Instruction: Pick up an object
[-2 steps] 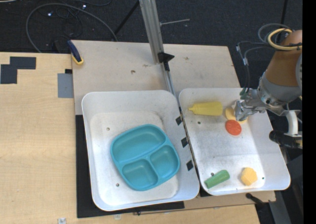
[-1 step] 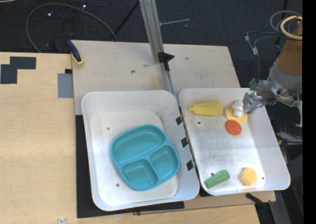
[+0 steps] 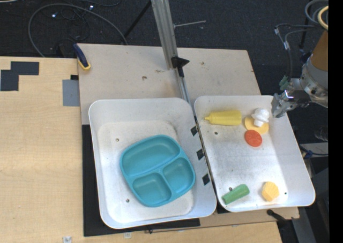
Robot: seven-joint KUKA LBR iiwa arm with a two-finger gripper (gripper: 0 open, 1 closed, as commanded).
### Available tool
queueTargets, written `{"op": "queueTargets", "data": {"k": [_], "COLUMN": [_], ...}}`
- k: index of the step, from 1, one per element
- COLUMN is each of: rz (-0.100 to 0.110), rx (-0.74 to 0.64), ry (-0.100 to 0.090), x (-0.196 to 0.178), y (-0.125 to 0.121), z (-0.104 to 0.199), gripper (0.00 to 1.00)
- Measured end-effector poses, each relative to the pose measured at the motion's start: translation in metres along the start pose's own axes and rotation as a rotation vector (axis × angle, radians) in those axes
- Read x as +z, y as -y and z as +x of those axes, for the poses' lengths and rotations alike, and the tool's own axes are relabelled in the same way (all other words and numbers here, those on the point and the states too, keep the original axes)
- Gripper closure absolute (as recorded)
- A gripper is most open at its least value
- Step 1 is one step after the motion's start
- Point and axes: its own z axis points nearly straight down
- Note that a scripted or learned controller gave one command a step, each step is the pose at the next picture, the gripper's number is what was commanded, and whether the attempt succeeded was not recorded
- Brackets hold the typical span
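The right bin (image 3: 289, 145) holds a yellow squeeze bottle (image 3: 224, 118) lying on its side near the back. To its right lie a yellow-and-white piece (image 3: 258, 119) and a small red-orange round piece (image 3: 253, 138). A green cylinder (image 3: 235, 194) and a small yellow block (image 3: 270, 190) rest near the front. My gripper (image 3: 280, 105) hangs at the bin's back right edge, just right of the yellow-and-white piece, with nothing visible in it.
The left bin (image 3: 102, 124) holds a teal divided plate (image 3: 157, 169). An upright aluminium post (image 3: 165, 28) stands behind the bins. Cables lie on the dark floor at the back. A wooden bench surface (image 3: 37, 151) spreads to the left.
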Motion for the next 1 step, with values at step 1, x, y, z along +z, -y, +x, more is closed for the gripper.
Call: {"op": "queueTargets", "data": {"k": [1], "rz": [0.007], "rx": [-0.003], "ry": [-0.003], "x": [0.0086], "y": [-0.0017], "z": [0.0428], "gripper": [1.0]}}
